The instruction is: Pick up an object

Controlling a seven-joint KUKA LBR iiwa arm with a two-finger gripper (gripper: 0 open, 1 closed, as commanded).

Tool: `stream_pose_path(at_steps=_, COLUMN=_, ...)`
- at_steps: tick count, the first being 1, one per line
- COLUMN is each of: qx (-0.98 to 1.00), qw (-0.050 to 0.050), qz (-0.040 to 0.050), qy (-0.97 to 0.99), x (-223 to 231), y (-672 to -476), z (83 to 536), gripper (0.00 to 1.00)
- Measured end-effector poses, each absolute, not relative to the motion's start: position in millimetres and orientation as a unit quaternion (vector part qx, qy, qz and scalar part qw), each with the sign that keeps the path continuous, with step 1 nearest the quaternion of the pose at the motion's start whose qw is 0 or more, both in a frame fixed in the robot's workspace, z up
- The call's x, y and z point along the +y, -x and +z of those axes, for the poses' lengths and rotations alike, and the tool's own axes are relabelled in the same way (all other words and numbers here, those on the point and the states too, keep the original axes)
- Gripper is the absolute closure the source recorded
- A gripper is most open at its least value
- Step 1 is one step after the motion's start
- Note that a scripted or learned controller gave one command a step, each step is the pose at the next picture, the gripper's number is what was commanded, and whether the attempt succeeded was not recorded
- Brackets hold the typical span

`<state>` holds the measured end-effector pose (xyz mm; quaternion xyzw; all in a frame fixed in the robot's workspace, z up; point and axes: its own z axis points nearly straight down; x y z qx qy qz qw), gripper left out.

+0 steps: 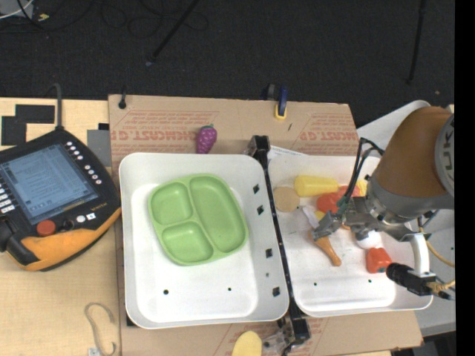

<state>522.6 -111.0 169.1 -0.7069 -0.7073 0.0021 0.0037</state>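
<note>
My gripper (325,231) hangs low over the middle of the right bin (349,299), reached in from the right. Just below its tip lies an orange carrot-like piece (332,254), its upper end at or under the tip; whether it is gripped cannot be made out. Close above the gripper sit a red object (329,201) and a yellow object (315,185). A tan round piece (285,198) lies near the bin's left wall. A small red-orange object (377,259) rests to the right, beside the arm.
The left bin (148,302) holds a green divided plate (197,217). A purple toy (206,138) lies on the cardboard behind it, and a yellow object (247,343) at the front edge. A teach pendant (44,191) sits at far left.
</note>
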Motion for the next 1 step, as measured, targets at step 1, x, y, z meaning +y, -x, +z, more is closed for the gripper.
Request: stream_pose_path(at_steps=1, qx=-0.707, qw=0.004, qz=0.0025, qy=0.707, x=-115.2, y=-513.0, z=111.7, gripper=0.00)
